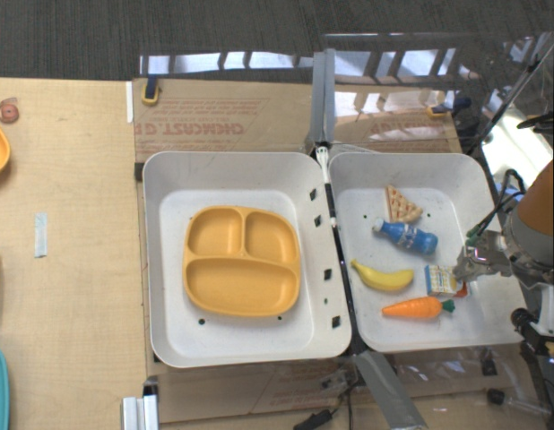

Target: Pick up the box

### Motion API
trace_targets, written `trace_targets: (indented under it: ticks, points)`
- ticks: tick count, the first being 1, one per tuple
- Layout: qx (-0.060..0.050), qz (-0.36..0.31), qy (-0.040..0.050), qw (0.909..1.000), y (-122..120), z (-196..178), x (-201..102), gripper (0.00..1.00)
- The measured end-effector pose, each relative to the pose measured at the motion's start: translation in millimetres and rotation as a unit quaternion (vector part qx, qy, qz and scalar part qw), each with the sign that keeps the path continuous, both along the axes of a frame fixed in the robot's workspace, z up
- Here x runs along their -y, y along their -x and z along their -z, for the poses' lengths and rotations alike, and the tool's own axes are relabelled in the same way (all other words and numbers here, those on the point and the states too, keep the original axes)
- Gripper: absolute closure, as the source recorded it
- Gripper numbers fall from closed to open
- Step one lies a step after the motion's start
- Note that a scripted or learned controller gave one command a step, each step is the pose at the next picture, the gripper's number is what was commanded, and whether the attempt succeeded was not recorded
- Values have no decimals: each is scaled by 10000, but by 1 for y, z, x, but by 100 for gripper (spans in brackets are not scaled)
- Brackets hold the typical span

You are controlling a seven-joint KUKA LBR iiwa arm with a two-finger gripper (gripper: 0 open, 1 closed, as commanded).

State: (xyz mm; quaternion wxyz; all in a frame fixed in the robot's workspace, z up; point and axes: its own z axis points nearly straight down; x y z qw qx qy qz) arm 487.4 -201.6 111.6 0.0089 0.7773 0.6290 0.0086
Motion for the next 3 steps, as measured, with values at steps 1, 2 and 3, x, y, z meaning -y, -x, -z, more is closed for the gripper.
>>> trace_targets:
  ticks: [1, 2, 3]
  points:
    - [0, 2, 0, 10000, 0, 0, 0, 0]
    - [-140, -327, -16, 9994, 11, 21, -26, 0]
    - [-146, -323, -16, 9994, 11, 13, -25, 100]
